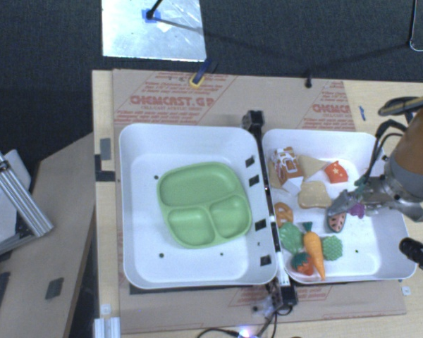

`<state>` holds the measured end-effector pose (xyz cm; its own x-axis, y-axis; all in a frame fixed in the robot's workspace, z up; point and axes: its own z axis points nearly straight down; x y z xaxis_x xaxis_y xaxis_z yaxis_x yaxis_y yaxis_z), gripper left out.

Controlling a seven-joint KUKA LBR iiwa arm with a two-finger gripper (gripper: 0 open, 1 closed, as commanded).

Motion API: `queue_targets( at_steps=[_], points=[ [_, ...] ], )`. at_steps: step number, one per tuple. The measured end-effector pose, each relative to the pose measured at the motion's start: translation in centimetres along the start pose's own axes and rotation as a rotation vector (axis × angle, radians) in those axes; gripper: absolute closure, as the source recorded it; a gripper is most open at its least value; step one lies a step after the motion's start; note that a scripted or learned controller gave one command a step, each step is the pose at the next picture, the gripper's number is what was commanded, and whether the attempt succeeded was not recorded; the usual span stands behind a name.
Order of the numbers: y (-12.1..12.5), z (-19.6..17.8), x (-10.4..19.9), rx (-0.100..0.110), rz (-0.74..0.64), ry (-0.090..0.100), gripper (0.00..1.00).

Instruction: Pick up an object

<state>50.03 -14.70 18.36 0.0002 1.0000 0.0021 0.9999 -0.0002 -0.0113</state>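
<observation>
Nearest the camera: wooden bench edge, a metal rail poking in at left. Then two white bins side by side, on printed cardboard. Left bin holding just a green divided plate, loads of bare floor around it. Right bin crowded at its left half: toy carrot, broccoli, pretzel, tan bread slice, gingerbread house, red piece. Gripper down over a watermelon slice, right by the bread; can't tell if clamped or not, too blurry. Arm cut off at right. Far back, dark carpet, shiny sheet.
</observation>
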Motion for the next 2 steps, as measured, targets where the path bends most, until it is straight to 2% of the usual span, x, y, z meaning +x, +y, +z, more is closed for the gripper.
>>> queue_targets(
  at_steps=[1,2],
  points=[
    [0.3,-0.6,0.0,-0.013,-0.003,-0.003,0.00],
    [-0.3,4.5,-0.8,-0.008,-0.001,-0.001,0.00]
  ],
)
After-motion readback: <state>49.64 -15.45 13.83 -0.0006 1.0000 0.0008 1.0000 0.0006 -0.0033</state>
